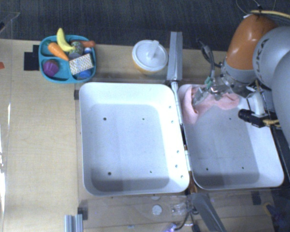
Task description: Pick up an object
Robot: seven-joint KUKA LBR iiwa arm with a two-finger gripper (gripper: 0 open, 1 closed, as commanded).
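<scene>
Right white bin (232, 173), gripper (206, 90) on pink cloth (193, 108) (jaw state unclear)

You have two shallow white bins: the left bin (130, 139) and the right bin (232, 149). One pink cloth (191, 108) lies in the right one. You have one arm (266, 42) with one gripper (208, 88). Behind the bins you can count one blue sectioned tray (47, 58) and one round white lidded container (150, 55). In the tray you can make out one banana (63, 41), one carrot (57, 50), one purple piece (50, 67) and one speckled sponge-like block (82, 63); the other small bits there are too tiny to count.
</scene>
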